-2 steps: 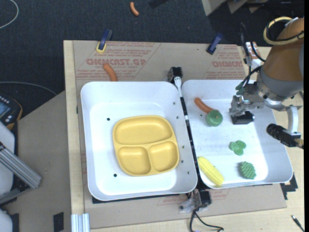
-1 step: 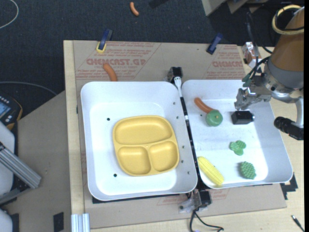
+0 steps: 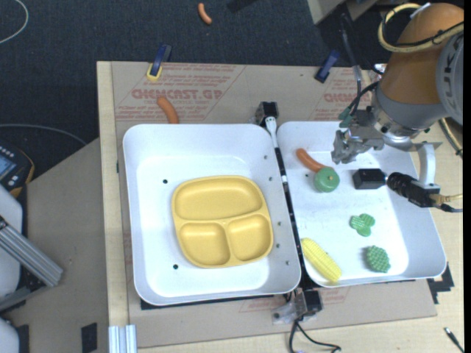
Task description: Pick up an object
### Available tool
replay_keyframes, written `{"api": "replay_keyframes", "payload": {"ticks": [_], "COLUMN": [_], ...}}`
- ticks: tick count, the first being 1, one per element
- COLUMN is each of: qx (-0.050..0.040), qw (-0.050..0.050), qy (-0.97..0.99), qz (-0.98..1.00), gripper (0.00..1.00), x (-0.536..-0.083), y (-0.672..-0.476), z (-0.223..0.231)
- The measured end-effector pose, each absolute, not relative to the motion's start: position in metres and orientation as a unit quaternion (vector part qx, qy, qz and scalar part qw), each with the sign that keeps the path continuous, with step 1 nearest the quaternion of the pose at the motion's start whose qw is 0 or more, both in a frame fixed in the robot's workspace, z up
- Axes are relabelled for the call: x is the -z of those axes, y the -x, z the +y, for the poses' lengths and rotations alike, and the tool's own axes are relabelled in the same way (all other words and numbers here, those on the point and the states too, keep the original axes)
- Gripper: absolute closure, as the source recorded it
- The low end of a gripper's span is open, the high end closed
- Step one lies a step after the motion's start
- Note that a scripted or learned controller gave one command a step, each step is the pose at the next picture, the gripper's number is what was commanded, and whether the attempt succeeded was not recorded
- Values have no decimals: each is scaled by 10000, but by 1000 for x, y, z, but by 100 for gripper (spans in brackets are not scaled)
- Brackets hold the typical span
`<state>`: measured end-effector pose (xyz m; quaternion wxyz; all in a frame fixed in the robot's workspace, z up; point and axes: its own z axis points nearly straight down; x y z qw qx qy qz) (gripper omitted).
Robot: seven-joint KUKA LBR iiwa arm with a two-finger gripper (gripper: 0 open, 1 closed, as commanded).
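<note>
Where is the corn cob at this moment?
The corn cob lies in the right bin, at its front-left corner beside the divide with the left bin, left of the green studded toy.

Lighting: bright, even, overhead. White bins near overexposed, little surface detail. Shadows soft, short, under yellow tray and toys. Dark floor underexposed, grainy. Focus: moderate softness throughout; arm slightly blurred. Resolution low; cardboard print faint.
</note>
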<state>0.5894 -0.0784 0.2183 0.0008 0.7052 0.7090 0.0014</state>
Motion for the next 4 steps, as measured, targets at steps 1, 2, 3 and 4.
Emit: {"api": "replay_keyframes", "payload": {"ticks": [1, 2, 3, 4], "qx": [-19, -23, -22, 18], "qw": [10, 9, 3, -17], "qy": [-7048, -7049, -7048, -7069], "qz": [7094, 7093, 7094, 7073], "gripper": [100, 100, 100, 100], "x": [-219, -231, -236, -214], "y": [-611, -620, -626, -627], "z": [-28, 23, 79, 85]}}
